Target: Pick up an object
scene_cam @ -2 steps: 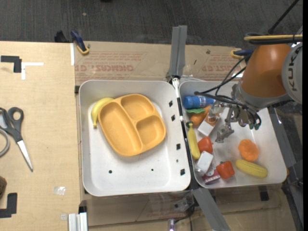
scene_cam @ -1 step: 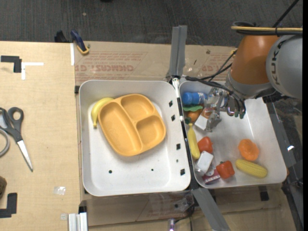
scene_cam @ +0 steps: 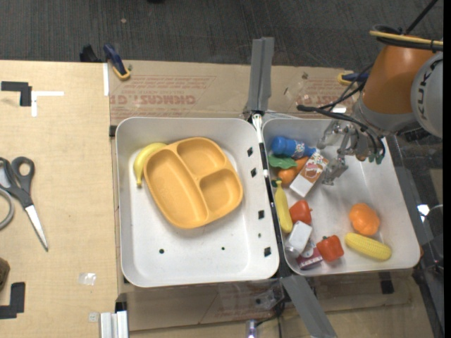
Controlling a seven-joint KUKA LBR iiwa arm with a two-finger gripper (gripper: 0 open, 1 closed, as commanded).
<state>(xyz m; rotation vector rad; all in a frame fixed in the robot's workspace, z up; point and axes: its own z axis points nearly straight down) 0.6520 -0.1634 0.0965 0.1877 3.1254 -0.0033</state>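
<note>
Your bench is pale wood with a brown cardboard sheet under two shallow white bins, dark carpet beyond the far edge. The right white bin (scene_cam: 402, 189) holds the clutter you care about; the left white bin (scene_cam: 134, 245) carries only a yellow three-compartment plastic plate (scene_cam: 194, 182) with a yellow toy banana (scene_cam: 144, 160) tucked against its left rim.

The two-finger gripper (scene_cam: 337, 169) hangs low in the far part of the right bin, just beside a small white-and-red carton (scene_cam: 310, 174). You cannot tell from this slant how far the jaws are spread, and nothing is plainly between them.

The likely trouble is crowding. The carton leans among a blue toy figure (scene_cam: 289, 146), a green toy vegetable (scene_cam: 280, 163) and an orange piece at its left, so a closing finger may land on a neighbour and push the carton aside rather than pinch it. The carton's flat tilted face could also slip out.

Easier targets lie apart: a round orange toy fruit (scene_cam: 365, 219) and a yellow toy corn cob (scene_cam: 366, 246) at the near right. A yellow toy cob (scene_cam: 282, 210), red toy tomato (scene_cam: 301, 211), white block (scene_cam: 299, 236) and red toy pepper (scene_cam: 330, 248) crowd the near left.

Grey-handled scissors (scene_cam: 25, 196) lie well off on the bench at left.
</note>
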